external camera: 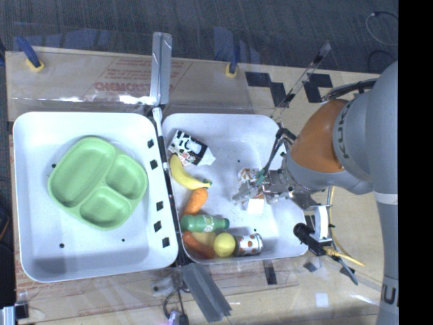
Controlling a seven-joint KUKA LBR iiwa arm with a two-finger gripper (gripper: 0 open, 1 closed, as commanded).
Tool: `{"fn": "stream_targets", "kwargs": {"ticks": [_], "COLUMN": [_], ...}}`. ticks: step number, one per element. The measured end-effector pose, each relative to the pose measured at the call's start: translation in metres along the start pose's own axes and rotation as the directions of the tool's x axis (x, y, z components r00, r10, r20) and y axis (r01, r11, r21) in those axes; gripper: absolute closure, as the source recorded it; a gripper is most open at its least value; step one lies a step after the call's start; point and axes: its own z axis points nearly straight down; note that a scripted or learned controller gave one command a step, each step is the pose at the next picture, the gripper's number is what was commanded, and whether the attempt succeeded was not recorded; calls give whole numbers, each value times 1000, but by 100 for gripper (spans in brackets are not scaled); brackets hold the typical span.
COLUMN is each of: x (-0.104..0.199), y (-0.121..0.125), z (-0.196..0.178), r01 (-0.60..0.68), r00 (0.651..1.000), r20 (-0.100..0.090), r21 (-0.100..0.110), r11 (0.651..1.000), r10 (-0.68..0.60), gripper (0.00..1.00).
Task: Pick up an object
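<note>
**Two bins, arm down in the right one**

Two white bins sit side by side on the bench. Left bin (40,249) has a green divided plate (99,180) in it, three compartments, lying flat roughly in the middle.

Right bin (223,124) is where the clutter is, mostly piled along its left wall: a black-and-white carton (186,147) near the top, a banana (185,174) just below it, then an orange carrot-looking thing (195,200), a green bottle (203,223) lying on its side, a yellow lemon (224,244) touching a small red-and-white can (249,244), and something reddish (193,244) tucked under the bottle at the bottom corner.

The arm comes in from the right, orange band over the bin's right edge, and the gripper (254,185) is down low around the middle of the right bin, well apart from the pile. Honestly can't tell how the tool is set, it's a tangle of metal and glare there. There's a small white bit (256,205) just beside it on the bin floor, too blurry to name.
</note>
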Motion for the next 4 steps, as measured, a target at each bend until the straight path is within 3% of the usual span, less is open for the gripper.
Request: {"fn": "stream_targets", "kwargs": {"ticks": [1,2,3,4], "x": [60,79,109,46], "y": [12,6,38,109], "z": [8,1,9,10], "r01": [-55,-346,-87,-266], "r00": [999,938,996,964], "r20": [-1,0,0,-1], "r21": [0,4,-1,4], "r11": [999,938,996,964], "r10": [55,346,87,266], "gripper": [0,0,0,0]}}
